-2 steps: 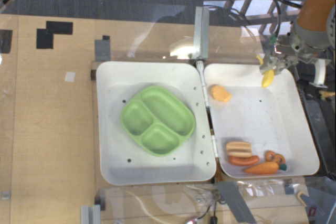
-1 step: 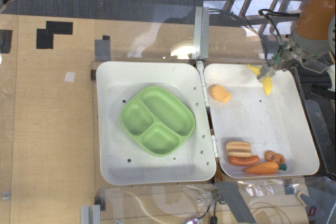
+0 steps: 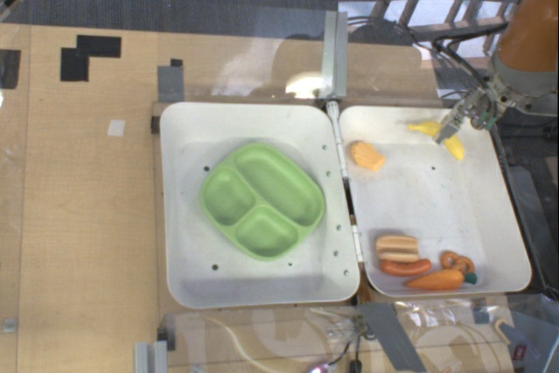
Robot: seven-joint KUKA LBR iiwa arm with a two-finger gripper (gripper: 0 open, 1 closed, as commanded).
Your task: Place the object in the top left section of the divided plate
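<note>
A green divided plate (image 3: 207, 195) with three sections lies turned at an angle in the middle of the left bin (image 3: 188, 271); nothing rests in any section. In the right bin (image 3: 476, 210), a yellow banana (image 3: 425, 128) lies at the far edge. My gripper (image 3: 454, 128) hangs directly over the banana's middle and hides that part, so the yellow shows on both sides of it. Whether it touches the banana is unclear from this angle.
An orange lump (image 3: 367, 156) sits near the divider wall between the bins. At the right bin's near edge lie a hot dog in a bun (image 3: 397, 247), a red sausage (image 3: 405, 266), a carrot (image 3: 435, 279) and a small orange piece (image 3: 457, 260).
</note>
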